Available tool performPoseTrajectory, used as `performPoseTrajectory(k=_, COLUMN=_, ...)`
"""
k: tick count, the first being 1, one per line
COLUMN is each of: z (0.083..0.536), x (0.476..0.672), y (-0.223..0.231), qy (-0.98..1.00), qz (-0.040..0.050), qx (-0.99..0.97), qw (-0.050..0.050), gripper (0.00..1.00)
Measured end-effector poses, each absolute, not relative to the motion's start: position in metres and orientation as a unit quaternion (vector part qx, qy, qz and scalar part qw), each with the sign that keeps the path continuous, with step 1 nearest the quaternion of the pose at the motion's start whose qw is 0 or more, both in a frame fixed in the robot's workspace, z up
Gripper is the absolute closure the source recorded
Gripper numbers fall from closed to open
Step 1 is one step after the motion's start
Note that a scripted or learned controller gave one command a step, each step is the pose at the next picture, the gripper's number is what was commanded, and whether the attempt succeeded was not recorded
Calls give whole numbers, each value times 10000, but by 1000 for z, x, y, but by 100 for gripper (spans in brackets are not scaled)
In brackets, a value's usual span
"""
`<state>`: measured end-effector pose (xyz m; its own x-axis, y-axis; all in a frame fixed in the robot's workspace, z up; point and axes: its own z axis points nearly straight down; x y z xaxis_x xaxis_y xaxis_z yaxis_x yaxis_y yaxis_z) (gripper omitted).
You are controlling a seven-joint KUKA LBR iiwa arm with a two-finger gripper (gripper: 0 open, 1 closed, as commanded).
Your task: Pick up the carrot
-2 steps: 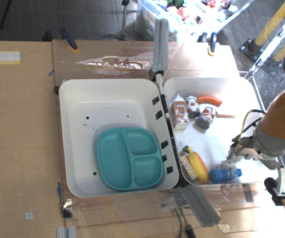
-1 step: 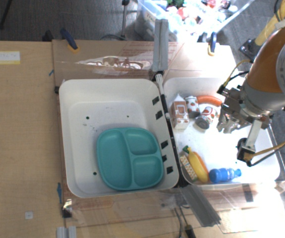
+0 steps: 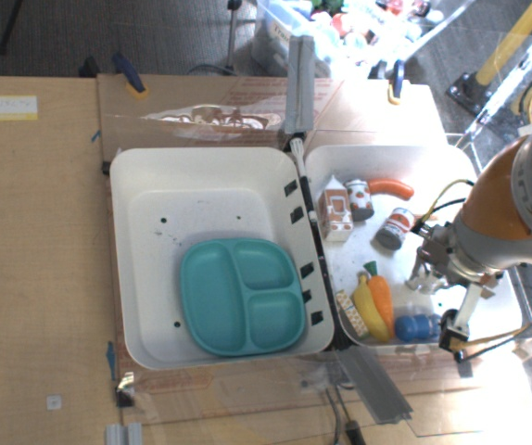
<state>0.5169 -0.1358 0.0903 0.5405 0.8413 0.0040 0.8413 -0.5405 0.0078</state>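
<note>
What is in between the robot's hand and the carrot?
Nothing: the camera view shows bare white bin floor between the gripper and the carrot.

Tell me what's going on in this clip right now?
A grey and orange robot arm reaches into the right bin, its gripper hanging just right of the carrot. The carrot lies untouched near the bin's front edge, between a yellow banana and a blue item. The left bin holds a teal divided plate. Nothing has been picked up yet.
</note>
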Motion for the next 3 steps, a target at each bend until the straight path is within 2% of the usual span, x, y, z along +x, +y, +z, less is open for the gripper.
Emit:
performPoseTrajectory(k=1, z=91, x=498, y=-105, qy=3111, qz=56, qx=9503, qw=35, gripper=100)
performPoseTrajectory(k=2, z=91, x=502, y=-103, qy=3129, qz=98, qx=9497, qw=40, gripper=0)
performPoseTrajectory(k=3, z=100, x=499, y=-104, qy=3127, qz=65, qx=9498, qw=28, gripper=100)
